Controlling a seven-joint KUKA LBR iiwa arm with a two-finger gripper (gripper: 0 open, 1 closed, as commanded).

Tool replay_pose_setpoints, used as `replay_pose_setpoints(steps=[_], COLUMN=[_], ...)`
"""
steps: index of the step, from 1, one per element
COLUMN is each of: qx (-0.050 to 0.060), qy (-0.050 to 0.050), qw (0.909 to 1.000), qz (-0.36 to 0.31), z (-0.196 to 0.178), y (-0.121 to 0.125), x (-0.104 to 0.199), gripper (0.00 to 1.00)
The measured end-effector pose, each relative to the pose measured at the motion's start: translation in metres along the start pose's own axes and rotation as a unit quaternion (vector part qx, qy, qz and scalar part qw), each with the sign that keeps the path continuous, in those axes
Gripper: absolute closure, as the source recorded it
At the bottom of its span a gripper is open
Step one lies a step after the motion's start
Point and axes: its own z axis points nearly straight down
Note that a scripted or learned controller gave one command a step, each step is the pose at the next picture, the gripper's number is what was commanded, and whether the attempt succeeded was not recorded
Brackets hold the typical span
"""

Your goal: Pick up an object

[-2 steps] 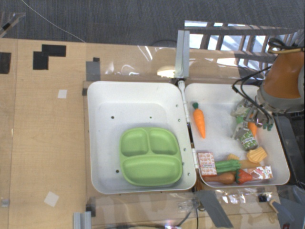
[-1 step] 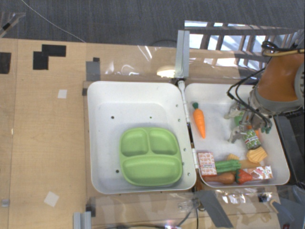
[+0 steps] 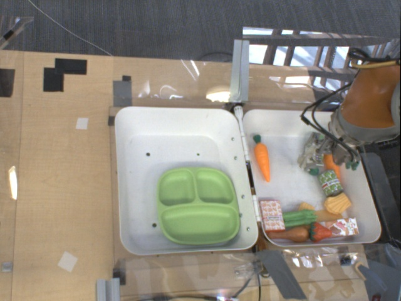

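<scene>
Near edge of right bin (image 3: 374,229): small box (image 3: 272,215), green veg (image 3: 299,218), red items. Further back, gripper (image 3: 321,157) low in that bin, over a small can (image 3: 329,182) and orange piece (image 3: 331,165). Finger opening, grasp: can't tell. Carrot (image 3: 262,158) apart, left. Green 3-section plate (image 3: 198,205) in left bin (image 3: 135,130).

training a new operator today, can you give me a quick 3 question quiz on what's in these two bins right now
1. True or false: the green divided plate lies in the left bin.
2. Which bin is the end effector over? A) left bin B) right bin C) neither
3. Fill in: the toy carrot lies near the right bin's ____ wall, apart from the pile of toy food along the near edge.

Key
1. True
2. B, it hangs over the right bin's far right part, beside a small green-labelled can.
3. Left
</scene>
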Motion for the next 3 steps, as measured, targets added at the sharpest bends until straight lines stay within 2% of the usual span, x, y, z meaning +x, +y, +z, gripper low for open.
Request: replay_pose_setpoints(steps=[1,2,3], qx=[-0.002,-0.003,-0.003], qy=[0.003,0.013,0.003], qw=[1.0,0.9952,0.9807], qz=[-0.001,-0.097,-0.195], z=[-0.112,-0.004,-0.131], y=[0.067,0.001,0.08], x=[-0.056,-0.042,-0.064], gripper=[1.0,1.0,1.0])
